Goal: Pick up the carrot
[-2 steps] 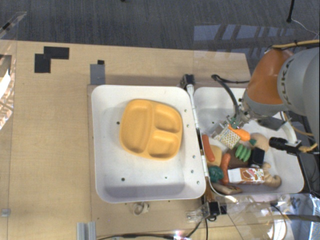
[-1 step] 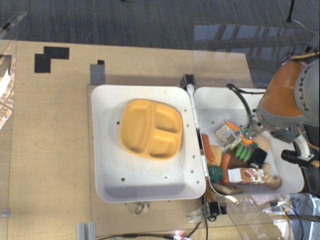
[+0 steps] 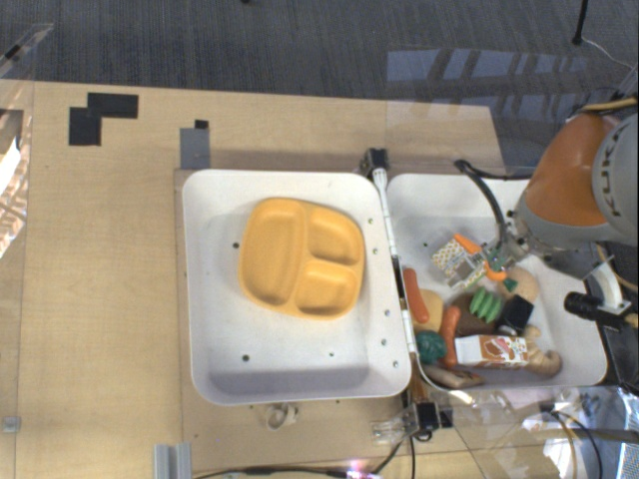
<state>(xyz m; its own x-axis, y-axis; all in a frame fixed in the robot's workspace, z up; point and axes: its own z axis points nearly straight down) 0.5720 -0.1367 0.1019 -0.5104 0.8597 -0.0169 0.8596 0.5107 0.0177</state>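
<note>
Two white bins [image 3: 200,297] on tan bench [image 3: 100,267], dark carpet [image 3: 300,28] behind, possibly carrot [image 3: 467,243] right.

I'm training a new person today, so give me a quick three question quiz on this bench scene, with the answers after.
1. True or false: the yellow tray lies in the left bin.
2. Which bin holds the heap of toy food: A) left, B) right, C) both?
3. Fill the gap: the carrot lies along the right bin's ____ wall.

Key
1. True.
2. B. The food is heaped in the lower part of the right bin, where the pincer hangs over it.
3. Left, beside the divider between the bins.
</note>
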